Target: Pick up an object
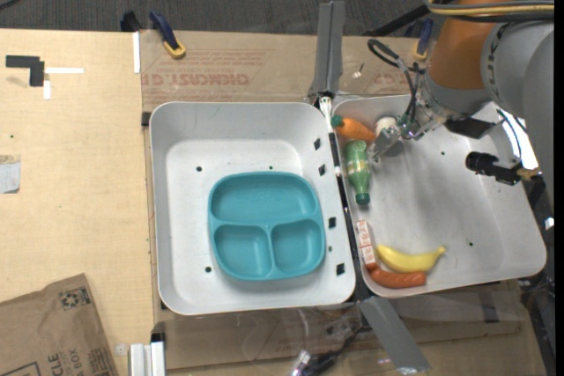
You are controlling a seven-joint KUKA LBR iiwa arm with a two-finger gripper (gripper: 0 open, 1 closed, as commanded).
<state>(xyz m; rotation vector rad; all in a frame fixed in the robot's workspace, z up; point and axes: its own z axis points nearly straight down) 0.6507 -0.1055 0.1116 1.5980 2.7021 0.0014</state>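
Looking down at the bench, two shallow white bins are seen side by side. The left bin (176, 216) is taken up by a teal divided plate (266, 225) with three compartments, lying flat near the middle.

The right bin (493, 224) is where the pickable stuff is gathered, mostly along its left wall. A green bottle (357, 172) is laid lengthwise against that wall, with an orange carrot-like piece (356, 129) just above it in the far corner. A small white object (386, 127) is tucked beside the carrot, too small to be named properly. Down at the near edge, a yellow banana (411, 258) is curved over a red-orange sausage-shaped item (398, 278), the two touching, and a small red-and-white packet (364, 243) is wedged against the wall just left of them.

The arm (493, 48) is reached in from the right, orange band up top, and the gripper (394, 139) is lowered into the far left part of the right bin, close to the bottle's upper end and the white object. Whether the pincer is spread or pressed together can't be told at this angle, and nothing is seen pinched in it.
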